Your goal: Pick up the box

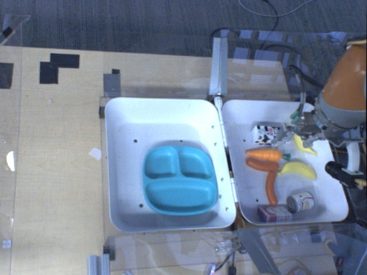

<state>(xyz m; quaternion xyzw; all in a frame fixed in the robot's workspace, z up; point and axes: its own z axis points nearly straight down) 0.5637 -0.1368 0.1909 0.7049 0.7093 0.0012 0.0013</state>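
Camera view looks down on a light wood bench (57,153) with two white bins side by side. Left bin (123,153) has a blue divided plate (180,179) sitting in the middle. Right bin (243,176) is where all the clutter is.

Arm comes in from the right, orange band up top and the grey wrist angled down toward the bin's upper right part. End effector (299,132) is low over the stuff there, but honestly it's too muddled to tell how it's set, and I can't make out anything clamped in it.

The box (274,213), a small purple-ish one, lies flat near the front edge of the right bin, well apart from the end effector and on the opposite end. Just beside it sits a little can (300,202). Between box and end effector you've got a carrot (265,153), a couple of orange sausage-looking pieces (270,188), and a banana (298,169). A black-and-white patterned carton (266,133) sits right by the end effector.
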